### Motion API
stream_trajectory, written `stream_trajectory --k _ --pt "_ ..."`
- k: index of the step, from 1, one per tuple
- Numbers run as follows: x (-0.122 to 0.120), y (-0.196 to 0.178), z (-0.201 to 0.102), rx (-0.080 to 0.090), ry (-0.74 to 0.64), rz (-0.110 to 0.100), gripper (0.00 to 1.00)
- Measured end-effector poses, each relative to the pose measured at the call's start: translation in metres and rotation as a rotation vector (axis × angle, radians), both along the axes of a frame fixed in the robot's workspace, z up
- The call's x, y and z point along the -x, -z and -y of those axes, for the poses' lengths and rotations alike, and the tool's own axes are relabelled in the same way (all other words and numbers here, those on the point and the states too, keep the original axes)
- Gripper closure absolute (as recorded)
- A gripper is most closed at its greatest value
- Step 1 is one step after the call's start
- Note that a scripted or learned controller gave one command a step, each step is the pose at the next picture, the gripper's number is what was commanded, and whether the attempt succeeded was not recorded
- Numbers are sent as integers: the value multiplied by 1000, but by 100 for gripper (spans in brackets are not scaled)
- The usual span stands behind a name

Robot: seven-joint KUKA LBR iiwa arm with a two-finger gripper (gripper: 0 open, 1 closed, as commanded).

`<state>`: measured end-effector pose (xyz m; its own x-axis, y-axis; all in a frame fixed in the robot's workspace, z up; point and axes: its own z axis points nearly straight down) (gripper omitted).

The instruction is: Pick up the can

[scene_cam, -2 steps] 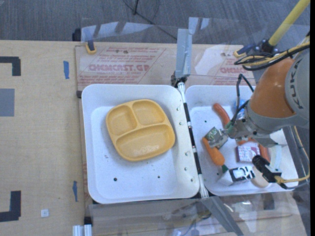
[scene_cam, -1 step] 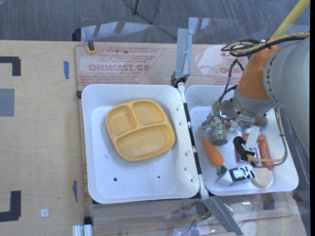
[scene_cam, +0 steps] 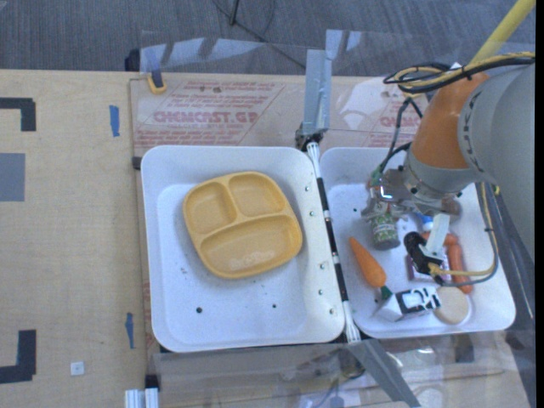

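The can (scene_cam: 384, 230) is seen in the right bin (scene_cam: 501, 313), near its upper left part, apparently upright with its top turned towards the camera. It is placed apart from the clutter: a carrot (scene_cam: 368, 263) lies just below it, while a black and white object (scene_cam: 416, 300), a pale round piece (scene_cam: 452, 309) and some small reddish items are gathered towards the bin's lower right. This spacing is judged to leave the can reachable from above without the neighbours being disturbed.

The left bin (scene_cam: 170, 313) is occupied by a yellow divided plate (scene_cam: 243, 224), which is well apart from the work and plays no part in the task.

The arm (scene_cam: 476, 117) is reached in from the right, its orange band turned over the right bin and the wrist pointed steeply downward. The gripper (scene_cam: 385, 209) is held directly over the can, at or just touching its top. Whether the jaws are spread or closed cannot be told, since they are hidden by the wrist body and cables; a grasp on the can cannot be confirmed. The pose is judged to suit a vertical descent onto the can, with the carrot the nearest thing that might be nudged.
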<state>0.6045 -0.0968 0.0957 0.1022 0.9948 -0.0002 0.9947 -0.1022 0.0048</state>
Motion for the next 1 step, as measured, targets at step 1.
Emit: stream_trajectory --k 1 --pt "-62 -88 -73 0 105 -7 100"
